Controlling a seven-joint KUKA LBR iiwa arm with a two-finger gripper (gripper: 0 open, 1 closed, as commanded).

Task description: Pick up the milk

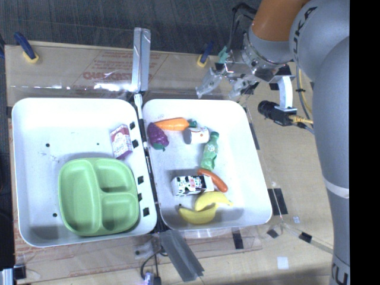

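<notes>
The milk (190, 184) is a small white carton with black cow patches. It lies on its side in the front half of the right bin (252, 159), between an orange-red chilli (214, 180) and a banana (205, 208). My gripper (222, 86) hangs over the far rim of that bin, well behind the milk. Its two pale fingers (206, 86) stand apart and open with nothing between them.
The right bin also holds a carrot (172, 123), a purple eggplant (157, 135), a small white object (198, 136) and a green bottle (209, 150). In the left bin (29, 159) lie a green divided plate (98, 196) and a red carton (120, 141).
</notes>
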